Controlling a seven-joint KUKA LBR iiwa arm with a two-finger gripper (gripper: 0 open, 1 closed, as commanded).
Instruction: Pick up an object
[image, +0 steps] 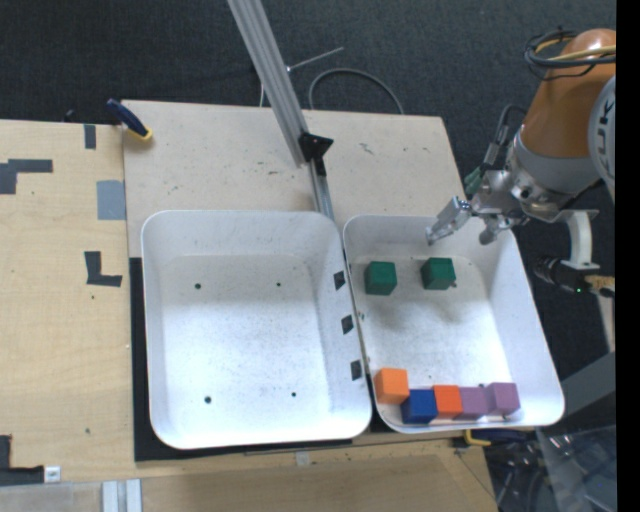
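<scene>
Single arm (560, 120) came in from the right, grey with orange band, wrist over the far right corner of the right bin (535, 340). Gripper (462, 226) hung above the bin's back edge, fingers spread apart, nothing between them. One finger (443, 224) pointed left and down toward the bin floor, the other (490, 232) sat nearer the right wall.

Two green blocks lay in the back half of the right bin: left green block (380, 277) near the divider side, right green block (438, 273) just below the gripper, apart from it. The two were near each other, not touching.

Along the front wall of the same bin was a cluster: an orange block (391, 383), then a blue block (420, 405), a second orange block (447, 400), a mauve block (473, 401) and a purple block (503, 397), packed side by side in a row, touching.

Left bin (160, 250) held a few dark specks on its floor. A metal pole (275, 80) slanted across the bench above the bins. A blue-and-yellow clamp (130, 120) lay at the far left of the bench.
</scene>
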